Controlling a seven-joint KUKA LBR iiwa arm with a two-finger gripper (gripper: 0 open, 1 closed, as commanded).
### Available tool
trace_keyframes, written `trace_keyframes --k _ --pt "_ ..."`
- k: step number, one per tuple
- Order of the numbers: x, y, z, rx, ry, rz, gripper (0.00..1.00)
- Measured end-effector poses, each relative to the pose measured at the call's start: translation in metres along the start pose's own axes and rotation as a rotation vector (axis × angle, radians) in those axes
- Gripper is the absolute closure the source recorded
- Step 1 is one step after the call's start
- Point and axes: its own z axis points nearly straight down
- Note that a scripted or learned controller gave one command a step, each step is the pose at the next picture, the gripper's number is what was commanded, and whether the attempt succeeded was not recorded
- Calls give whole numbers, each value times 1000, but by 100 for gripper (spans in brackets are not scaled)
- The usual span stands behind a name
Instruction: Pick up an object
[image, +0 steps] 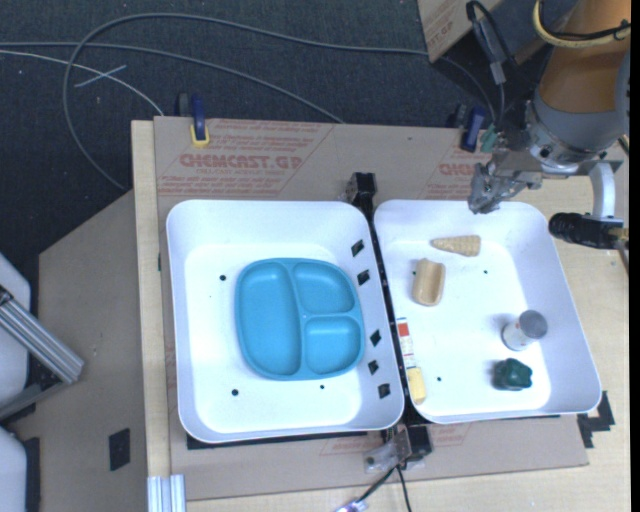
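Cardboard-topped desk (300, 140) under two white bins. Left bin (200, 400): blue divided plate (298, 318). Right bin (560, 290): cone (456, 244), tan cylinder (429, 282), grey cylinder (525, 328), dark green object (513, 375). Gripper (486, 200) above right bin's far edge, near the cone, touching nothing; open or closed, impossible to tell.

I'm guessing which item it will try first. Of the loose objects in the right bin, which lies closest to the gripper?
The pale cone-shaped piece near the far edge of the right bin, just below the gripper. The tan block, grey cylinder and green object lie farther off.
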Motion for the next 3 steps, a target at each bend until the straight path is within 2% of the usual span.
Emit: trace_keyframes --k 1,2,3 --pt "58 -1 -2 -1 0 0 100" --pt "115 -7 17 1 0 0 100" --pt "169 4 25 -4 -1 0 100"
